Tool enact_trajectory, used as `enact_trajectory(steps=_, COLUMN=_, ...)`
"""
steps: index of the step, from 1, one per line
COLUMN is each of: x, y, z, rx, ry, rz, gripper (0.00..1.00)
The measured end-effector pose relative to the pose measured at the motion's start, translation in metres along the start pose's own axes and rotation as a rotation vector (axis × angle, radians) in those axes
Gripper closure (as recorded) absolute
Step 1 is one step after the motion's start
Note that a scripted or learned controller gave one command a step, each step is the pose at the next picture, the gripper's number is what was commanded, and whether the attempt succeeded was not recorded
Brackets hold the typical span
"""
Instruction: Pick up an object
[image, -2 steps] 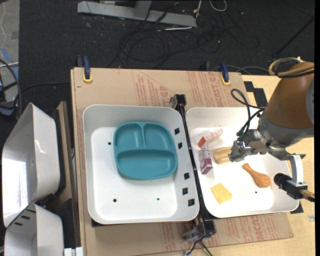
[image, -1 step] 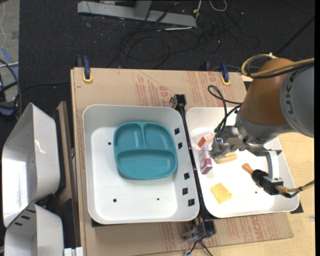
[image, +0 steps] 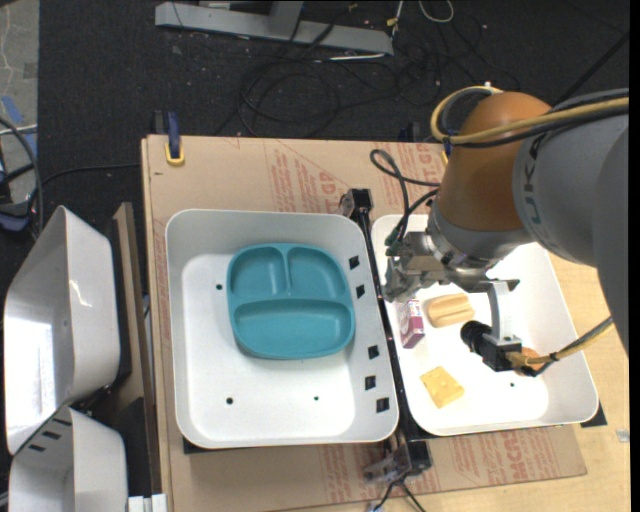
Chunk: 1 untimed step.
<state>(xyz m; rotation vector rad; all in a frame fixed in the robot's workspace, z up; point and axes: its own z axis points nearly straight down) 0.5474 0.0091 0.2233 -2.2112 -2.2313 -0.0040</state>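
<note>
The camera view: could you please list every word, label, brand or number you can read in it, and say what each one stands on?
"UK", dark letters cut off by other parts, on the grey arm casing.
Red printed lettering on the brown cardboard sheet under the bins: too blurred to read.
Small pink and white carton in the right white bin: print too small to read.

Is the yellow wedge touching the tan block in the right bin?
Apart. The camera view shows bare white bin floor between the yellow wedge and the tan block.
</note>
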Motion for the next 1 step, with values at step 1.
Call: enact_trajectory(steps=1, x=0.0550, y=0.0233, z=0.0069, rx=0.000, ry=-0.001, rz=0.000, gripper=1.00)
